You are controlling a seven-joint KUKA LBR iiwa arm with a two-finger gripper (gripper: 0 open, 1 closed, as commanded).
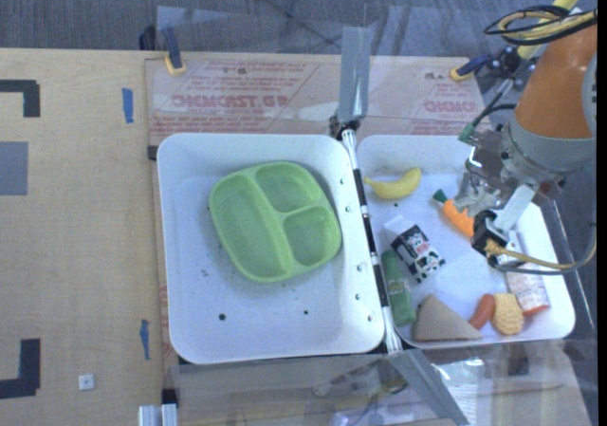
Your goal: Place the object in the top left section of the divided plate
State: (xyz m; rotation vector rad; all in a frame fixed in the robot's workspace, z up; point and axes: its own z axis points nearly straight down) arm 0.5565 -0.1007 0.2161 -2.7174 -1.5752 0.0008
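A green divided plate (275,222) with three sections and nothing on it lies in the left white bin (185,263). My gripper (471,193) hangs low over the right bin (446,160), near its right side. It is just above the top end of an orange carrot with a green tip (459,218). I see nothing held between its fingers. A yellow banana (395,184) lies to the gripper's left, near the bin's far edge.
The right bin also holds a black and white box (416,251), a green stick-like item (398,291), a tan wedge (438,320), a small orange piece (484,310), a yellow knobbly piece (508,313) and a pink-white packet (529,289). A metal divider (353,83) stands behind the bins.
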